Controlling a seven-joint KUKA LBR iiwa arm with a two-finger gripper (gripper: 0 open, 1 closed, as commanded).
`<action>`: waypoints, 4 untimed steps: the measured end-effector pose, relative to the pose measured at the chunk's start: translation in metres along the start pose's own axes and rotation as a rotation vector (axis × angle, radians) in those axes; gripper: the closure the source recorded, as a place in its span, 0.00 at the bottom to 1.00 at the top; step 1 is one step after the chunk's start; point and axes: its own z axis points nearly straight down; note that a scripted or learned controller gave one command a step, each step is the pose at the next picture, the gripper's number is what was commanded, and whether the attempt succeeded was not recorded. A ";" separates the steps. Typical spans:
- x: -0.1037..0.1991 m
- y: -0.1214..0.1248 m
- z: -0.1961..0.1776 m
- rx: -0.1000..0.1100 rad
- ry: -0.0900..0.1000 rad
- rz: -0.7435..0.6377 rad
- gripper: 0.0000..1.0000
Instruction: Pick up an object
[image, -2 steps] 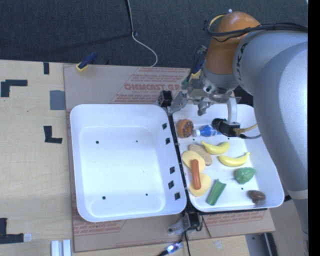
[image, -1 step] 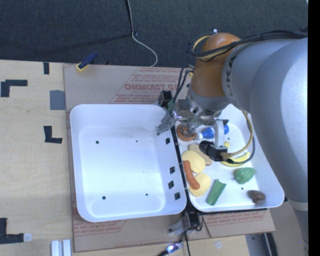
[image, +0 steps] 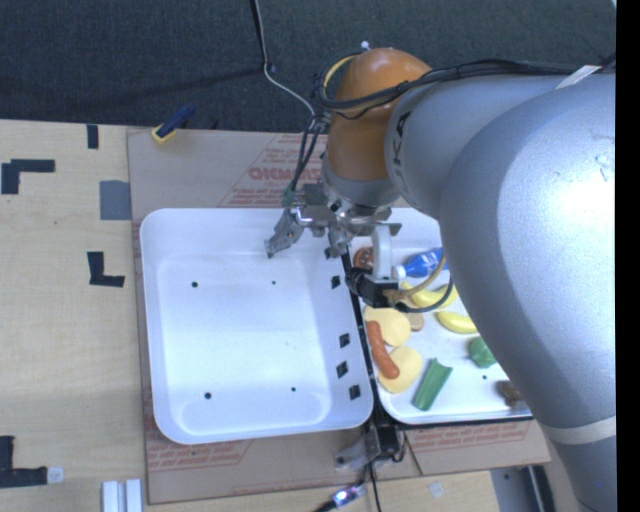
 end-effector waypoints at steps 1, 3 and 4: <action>-0.003 -0.001 -0.007 0.006 -0.002 0.003 1.00; 0.109 0.038 -0.353 -0.017 0.003 -0.001 1.00; 0.106 0.040 -0.349 0.004 -0.007 0.003 1.00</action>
